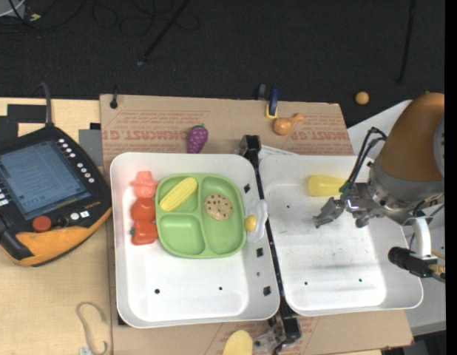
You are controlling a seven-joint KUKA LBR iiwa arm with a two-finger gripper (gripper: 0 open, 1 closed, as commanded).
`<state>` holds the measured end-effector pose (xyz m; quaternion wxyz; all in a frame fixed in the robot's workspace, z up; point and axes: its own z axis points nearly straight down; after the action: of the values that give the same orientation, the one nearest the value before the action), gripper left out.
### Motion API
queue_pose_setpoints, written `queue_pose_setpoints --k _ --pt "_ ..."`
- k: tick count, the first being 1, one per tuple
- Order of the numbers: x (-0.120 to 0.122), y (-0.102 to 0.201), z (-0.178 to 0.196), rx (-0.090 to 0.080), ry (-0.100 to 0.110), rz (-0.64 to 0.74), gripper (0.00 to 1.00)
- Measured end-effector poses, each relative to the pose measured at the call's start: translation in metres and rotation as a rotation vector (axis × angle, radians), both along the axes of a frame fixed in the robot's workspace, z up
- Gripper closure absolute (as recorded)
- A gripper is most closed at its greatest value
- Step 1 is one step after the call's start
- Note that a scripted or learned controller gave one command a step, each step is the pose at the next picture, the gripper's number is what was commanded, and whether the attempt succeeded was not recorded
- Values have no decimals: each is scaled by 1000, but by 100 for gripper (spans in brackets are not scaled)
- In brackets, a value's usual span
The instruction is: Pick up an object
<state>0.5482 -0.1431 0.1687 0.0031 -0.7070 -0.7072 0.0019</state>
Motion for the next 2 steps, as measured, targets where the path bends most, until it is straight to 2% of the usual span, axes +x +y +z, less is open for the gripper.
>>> queue_pose_setpoints --k 2 --pt "-3 -3 -83 0 -3 1 0"
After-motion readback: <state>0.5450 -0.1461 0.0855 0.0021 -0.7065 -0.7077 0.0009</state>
